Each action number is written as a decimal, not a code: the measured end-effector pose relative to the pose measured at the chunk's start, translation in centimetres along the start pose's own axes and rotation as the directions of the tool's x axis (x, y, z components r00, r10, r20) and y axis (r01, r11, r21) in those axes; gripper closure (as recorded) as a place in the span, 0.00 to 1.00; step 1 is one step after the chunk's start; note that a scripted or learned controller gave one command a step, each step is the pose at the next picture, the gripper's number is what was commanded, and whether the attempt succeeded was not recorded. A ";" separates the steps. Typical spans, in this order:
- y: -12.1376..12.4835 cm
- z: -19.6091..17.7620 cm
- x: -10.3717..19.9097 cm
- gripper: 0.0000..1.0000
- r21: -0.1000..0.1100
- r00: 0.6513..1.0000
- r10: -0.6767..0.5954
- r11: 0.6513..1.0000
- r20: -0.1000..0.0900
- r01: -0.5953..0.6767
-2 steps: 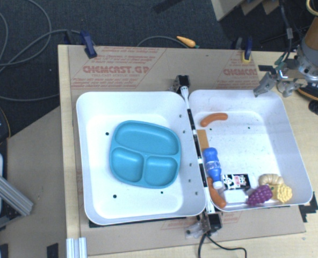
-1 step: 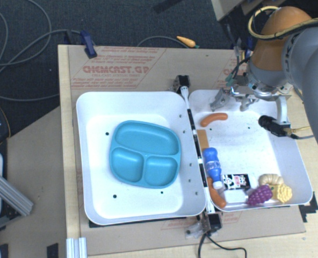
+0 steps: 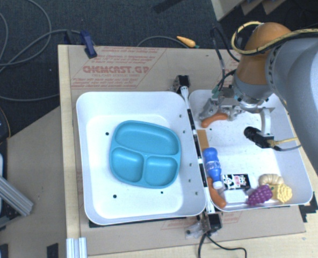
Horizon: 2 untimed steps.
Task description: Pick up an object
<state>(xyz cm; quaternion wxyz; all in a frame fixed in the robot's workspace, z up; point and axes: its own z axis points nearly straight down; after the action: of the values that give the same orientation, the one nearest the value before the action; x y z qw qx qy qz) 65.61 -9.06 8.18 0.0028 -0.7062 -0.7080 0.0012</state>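
In the right white bin (image 3: 296,160), the gripper (image 3: 219,109) is low over an orange sausage-shaped toy (image 3: 215,120); whether it is closed cannot be told. The grey arm (image 3: 293,63) bends down from the right. Near the front lie a blue bottle (image 3: 211,167), purple grapes (image 3: 259,195) and a black-and-white carton (image 3: 236,181). The left bin (image 3: 89,144) holds a blue divided plate (image 3: 144,153).

Arm (image 3: 304,85) enters from the right, large grey link filling the upper right corner. Orange band (image 3: 258,55) sits above the wrist, a yellow-and-black cable looped over it. Wrist points downward and leftward. Gripper (image 3: 219,110) hangs low at the upper left part of the right bin (image 3: 301,184), metal fingers directed down; finger spacing unclear from this angle.
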 end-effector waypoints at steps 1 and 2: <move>1.1 -0.3 -0.1 0.00 -0.009 1.000 0.002 1.000 0.003 -0.001; 0.2 -0.3 -0.1 0.00 -0.003 1.000 0.003 1.000 0.002 -0.003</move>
<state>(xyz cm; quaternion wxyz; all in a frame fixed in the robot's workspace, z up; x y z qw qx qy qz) 65.83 -9.18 8.48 0.0010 -0.7071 -0.7071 0.0006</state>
